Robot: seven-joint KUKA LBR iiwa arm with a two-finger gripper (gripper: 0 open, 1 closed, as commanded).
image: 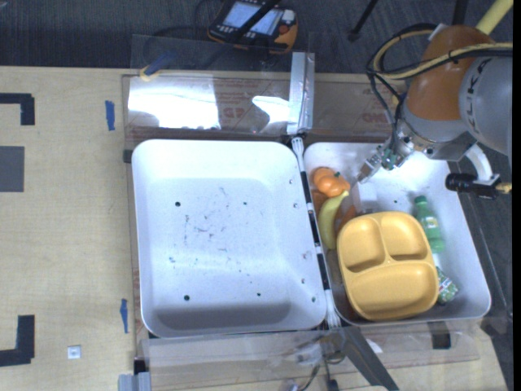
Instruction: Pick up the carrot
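Right bin (pixel 472 218) holds carrot (pixel 329 182) beside banana (pixel 329 217).

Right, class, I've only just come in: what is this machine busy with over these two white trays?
A grey robot arm reaches in from the right, and its gripper hangs over the far part of the right bin. The carrot it is meant to pick up lies by that bin's left wall, apart from the gripper and not yet lifted. Beside the carrot are a banana, a yellow divided tray and a green bottle.
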